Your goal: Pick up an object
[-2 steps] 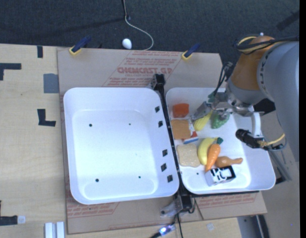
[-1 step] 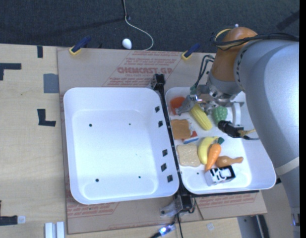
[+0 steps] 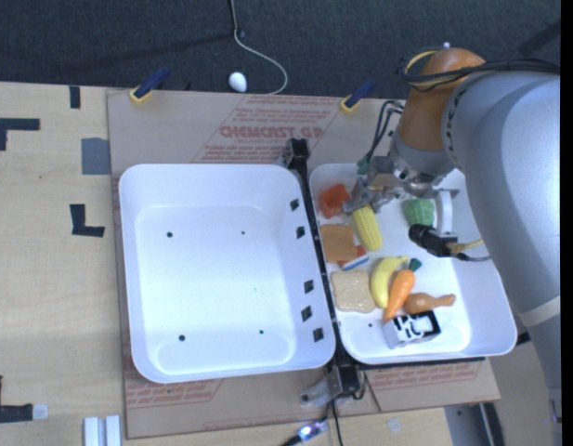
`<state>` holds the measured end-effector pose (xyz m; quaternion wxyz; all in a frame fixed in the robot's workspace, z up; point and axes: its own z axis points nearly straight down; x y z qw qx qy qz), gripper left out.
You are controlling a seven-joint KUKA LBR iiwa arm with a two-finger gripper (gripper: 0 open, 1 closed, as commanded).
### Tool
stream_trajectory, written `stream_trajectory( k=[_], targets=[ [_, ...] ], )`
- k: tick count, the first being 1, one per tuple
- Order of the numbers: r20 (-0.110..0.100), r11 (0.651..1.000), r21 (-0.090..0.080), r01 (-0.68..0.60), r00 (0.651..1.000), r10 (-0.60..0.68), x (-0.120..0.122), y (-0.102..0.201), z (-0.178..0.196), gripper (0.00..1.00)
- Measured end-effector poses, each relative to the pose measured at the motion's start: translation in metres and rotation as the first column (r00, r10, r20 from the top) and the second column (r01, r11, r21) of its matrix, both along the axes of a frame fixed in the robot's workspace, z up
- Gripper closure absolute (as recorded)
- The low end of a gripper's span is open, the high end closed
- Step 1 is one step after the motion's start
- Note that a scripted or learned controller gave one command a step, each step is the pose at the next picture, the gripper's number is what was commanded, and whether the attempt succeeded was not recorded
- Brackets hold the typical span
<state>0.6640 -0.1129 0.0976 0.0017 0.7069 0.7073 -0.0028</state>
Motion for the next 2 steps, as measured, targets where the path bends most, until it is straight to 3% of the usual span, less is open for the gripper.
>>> stream_trajectory(
  k=[1,2],
  targets=[
    [0.005,1.0,0.01,-0.007,1.0,0.007,-0.051,0.075,0.093,1.0],
    [-0.004,1.0,0.009,-0.008,1.0,0.008,-0.105,0.154,0.096,1.0]
  ],
)
